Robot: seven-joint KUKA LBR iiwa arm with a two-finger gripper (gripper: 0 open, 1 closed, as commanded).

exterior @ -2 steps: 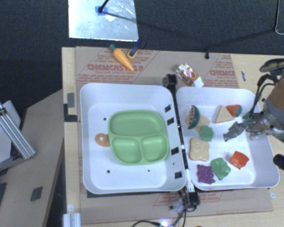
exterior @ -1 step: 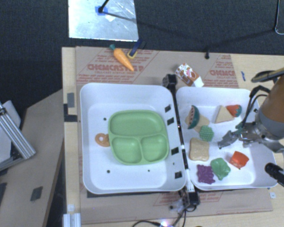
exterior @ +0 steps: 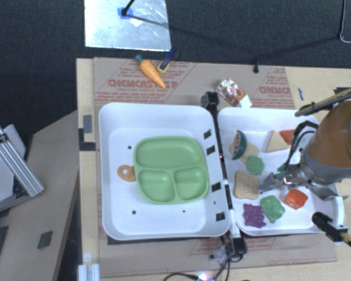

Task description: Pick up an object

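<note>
Pincer (exterior: 279, 179): at the right of the frame, low over the right bin (exterior: 333, 230), on the end of the grey arm with its orange band (exterior: 333, 139). Whether it stands apart or together cannot be told at this size; nothing is seen clamped in it.

Nearest items, right bin: tan bread-like slice (exterior: 245, 185) just left of the pincer; orange-red block (exterior: 296, 199) just right of and below it; round green piece (exterior: 255, 165) just above and to the left.

Lower in the same bin: green leafy piece (exterior: 272, 208), with a purple grape bunch (exterior: 253, 215) beside it on the left.

Upper part of the same bin: watermelon slice (exterior: 238, 144), pale tan wedge (exterior: 275, 140), red piece (exterior: 287, 136) partly behind the arm.

Left bin (exterior: 114, 180), centre of the frame: green divided tray (exterior: 168, 168) with three compartments; small orange ring (exterior: 126, 172) just left of the tray.

Bench (exterior: 88, 151), upper area behind the bins: toy carrot (exterior: 151, 72); small red-and-white packet (exterior: 233, 92) near the right bin's top edge.

Upper left of the frame: grey metal sheet (exterior: 127, 16) on the dark floor.
</note>
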